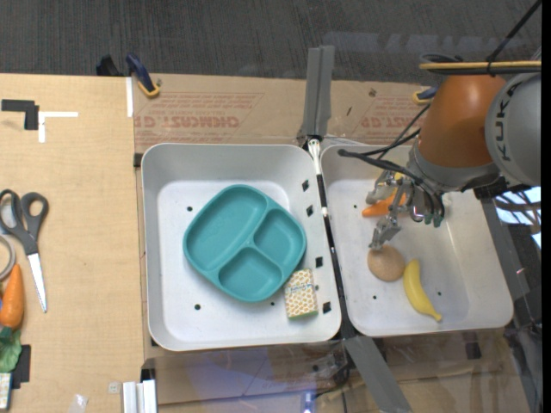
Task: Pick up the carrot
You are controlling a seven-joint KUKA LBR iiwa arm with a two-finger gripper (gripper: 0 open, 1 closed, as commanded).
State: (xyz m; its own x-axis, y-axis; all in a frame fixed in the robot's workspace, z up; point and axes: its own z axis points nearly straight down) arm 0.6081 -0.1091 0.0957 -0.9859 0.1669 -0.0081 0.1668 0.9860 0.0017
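Observation:
The carrot (375,210) is a small orange piece in the right bin (482,265), near its back left part. My gripper (394,213) hangs right over it, and the metal of the hand covers part of the carrot. The orange tip pokes out to the left of the hand. The arm's orange band (461,119) and grey wrist come in from the upper right.
A tan potato-like ball (386,264) and a yellow banana (421,290) lie just in front of the gripper. The left bin (164,299) holds a teal divided plate (245,242) and a small patterned box (301,296). Scissors (26,231) and an orange toy (10,298) lie on the bench at left.

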